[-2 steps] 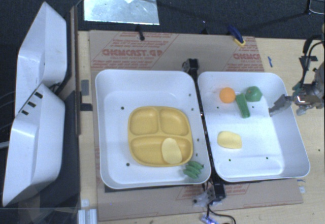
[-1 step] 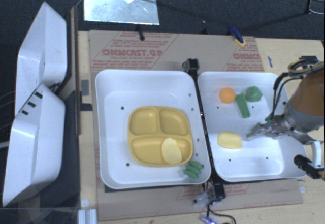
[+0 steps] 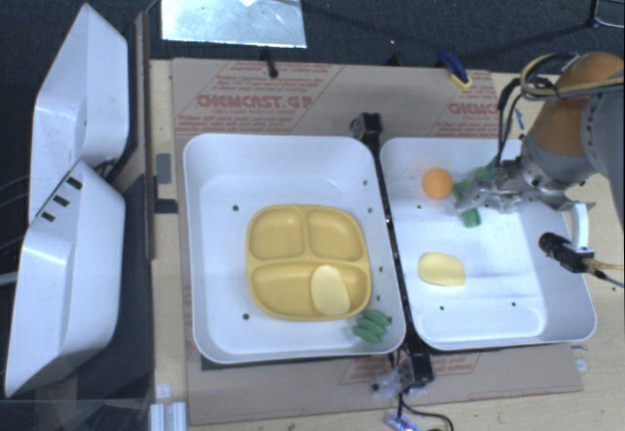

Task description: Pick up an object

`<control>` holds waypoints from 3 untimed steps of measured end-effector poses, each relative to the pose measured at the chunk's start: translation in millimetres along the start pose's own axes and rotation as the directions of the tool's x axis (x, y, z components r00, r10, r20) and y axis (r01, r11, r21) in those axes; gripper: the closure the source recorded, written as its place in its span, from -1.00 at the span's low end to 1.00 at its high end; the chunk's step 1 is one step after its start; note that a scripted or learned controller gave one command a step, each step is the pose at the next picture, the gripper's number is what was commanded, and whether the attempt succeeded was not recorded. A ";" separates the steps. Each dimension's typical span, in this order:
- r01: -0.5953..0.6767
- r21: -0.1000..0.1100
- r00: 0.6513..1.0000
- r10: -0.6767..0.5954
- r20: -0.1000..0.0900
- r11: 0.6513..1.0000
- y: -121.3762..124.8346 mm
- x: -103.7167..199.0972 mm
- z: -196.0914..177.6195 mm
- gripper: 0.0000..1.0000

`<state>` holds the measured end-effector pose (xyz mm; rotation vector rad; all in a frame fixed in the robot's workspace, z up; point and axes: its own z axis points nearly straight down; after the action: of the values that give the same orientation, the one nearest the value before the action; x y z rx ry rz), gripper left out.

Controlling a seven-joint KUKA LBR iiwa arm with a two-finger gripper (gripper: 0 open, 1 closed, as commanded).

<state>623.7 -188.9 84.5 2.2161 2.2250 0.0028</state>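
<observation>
Camera view: gripper low in right bin, by its far wall; finger spread cannot be told. Small green piece sits right at the fingertips. Orange ball just left of it; pale yellow lump nearer, apart. Left bin carries yellow divided tray with a yellow oval piece; green object beside tray.
</observation>
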 end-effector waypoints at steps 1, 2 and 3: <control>-0.004 0.003 1.000 0.004 0.000 1.000 -41.7 17.1 0.3 -1.00; -0.005 0.004 1.000 0.005 0.000 1.000 -95.7 26.5 0.4 -1.00; -0.002 -0.004 1.000 0.002 0.001 1.000 -29.0 29.5 -35.6 -1.00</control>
<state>594.5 -159.6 120.0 2.2154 2.2208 0.0051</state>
